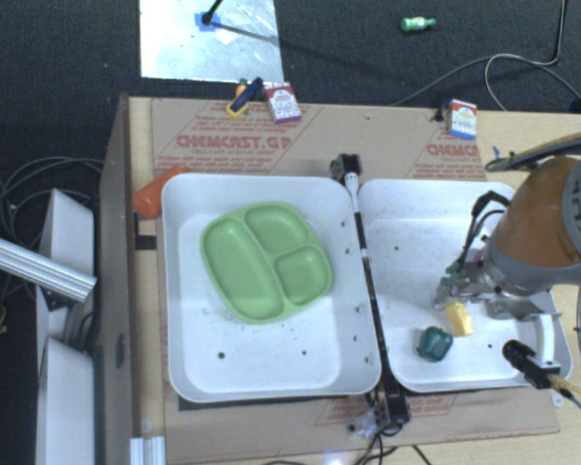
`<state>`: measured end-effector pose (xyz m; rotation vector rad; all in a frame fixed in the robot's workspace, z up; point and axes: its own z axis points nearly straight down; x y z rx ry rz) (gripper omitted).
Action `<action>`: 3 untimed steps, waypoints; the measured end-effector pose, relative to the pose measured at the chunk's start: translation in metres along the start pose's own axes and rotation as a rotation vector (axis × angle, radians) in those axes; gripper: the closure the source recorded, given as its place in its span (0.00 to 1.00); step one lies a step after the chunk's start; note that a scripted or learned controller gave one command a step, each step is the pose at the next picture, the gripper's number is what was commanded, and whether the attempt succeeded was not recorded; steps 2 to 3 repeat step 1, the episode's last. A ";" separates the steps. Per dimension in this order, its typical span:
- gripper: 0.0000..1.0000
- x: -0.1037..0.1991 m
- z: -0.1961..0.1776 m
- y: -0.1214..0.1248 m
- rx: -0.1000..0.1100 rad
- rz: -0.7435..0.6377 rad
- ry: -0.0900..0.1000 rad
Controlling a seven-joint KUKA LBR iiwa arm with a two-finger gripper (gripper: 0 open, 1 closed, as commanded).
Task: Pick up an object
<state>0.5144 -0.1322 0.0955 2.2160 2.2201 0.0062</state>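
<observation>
My gripper (454,287) hangs low over the right bin (407,221), near its front right part, below the grey wrist and orange band. A small yellow block (458,319) lies right under and in front of it, touching or nearly touching. A dark teal rounded object (433,343) rests on the bin floor just left of and nearer than the yellow block. In the left bin (189,356) lies a light green divided plate (265,261), tilted in place.
An orange object (147,194) sits outside the left bin's far left corner. Two small red-and-white cartons (284,103) (462,119) and a yellow-black tool (242,97) lie on the cardboard behind the bins. A black divider (364,260) separates the bins.
</observation>
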 end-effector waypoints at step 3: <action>1.00 0.067 -0.101 0.015 0.002 -0.002 0.001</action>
